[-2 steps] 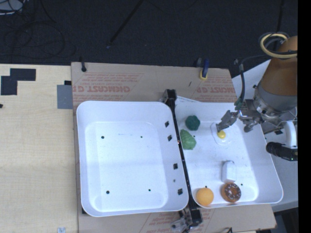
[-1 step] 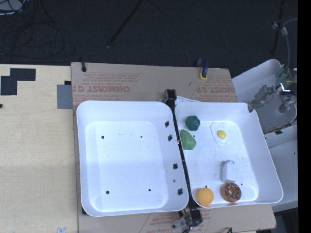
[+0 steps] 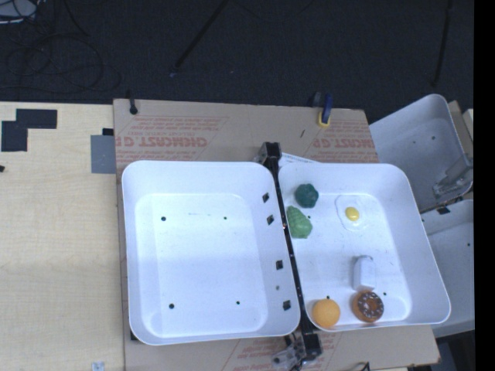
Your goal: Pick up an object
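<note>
The right bin (image 3: 414, 207) holds several small objects. A dark green lump (image 3: 307, 195) and a lighter green lump (image 3: 298, 223) lie near the divider. A toy fried egg (image 3: 352, 214) rests toward the back. A white block (image 3: 363, 271) lies near the front, with an orange ball (image 3: 326, 313) and a brown sprinkled donut (image 3: 368, 306) at the front wall. The grey arm (image 3: 421, 141) sits beyond the right bin's far right corner. My gripper (image 3: 455, 182) hangs at the right edge, outside the bin and well away from every object.
The left bin (image 3: 139, 207) stands beside the right one, separated by a black clamp strip (image 3: 282, 238). Both rest on a cardboard sheet (image 3: 201, 134) over a light wooden bench (image 3: 54, 246). A blue-and-yellow clamp (image 3: 326, 109) sits at the cardboard's back edge.
</note>
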`<move>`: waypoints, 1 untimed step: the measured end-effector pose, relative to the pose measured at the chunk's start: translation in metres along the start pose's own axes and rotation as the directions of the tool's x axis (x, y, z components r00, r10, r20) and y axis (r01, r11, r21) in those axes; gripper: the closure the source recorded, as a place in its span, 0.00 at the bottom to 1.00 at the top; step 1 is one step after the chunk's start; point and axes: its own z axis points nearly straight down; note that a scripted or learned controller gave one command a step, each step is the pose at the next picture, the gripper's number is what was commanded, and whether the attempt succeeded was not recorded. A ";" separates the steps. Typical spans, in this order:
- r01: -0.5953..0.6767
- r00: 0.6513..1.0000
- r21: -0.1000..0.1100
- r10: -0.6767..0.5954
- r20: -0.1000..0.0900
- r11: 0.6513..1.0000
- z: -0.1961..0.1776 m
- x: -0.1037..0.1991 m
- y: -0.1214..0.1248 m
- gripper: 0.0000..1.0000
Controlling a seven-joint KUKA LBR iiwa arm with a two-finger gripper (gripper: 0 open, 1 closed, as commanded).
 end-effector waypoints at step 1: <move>0.001 1.000 0.017 0.000 -0.004 1.000 0.186 -0.056 0.058 0.00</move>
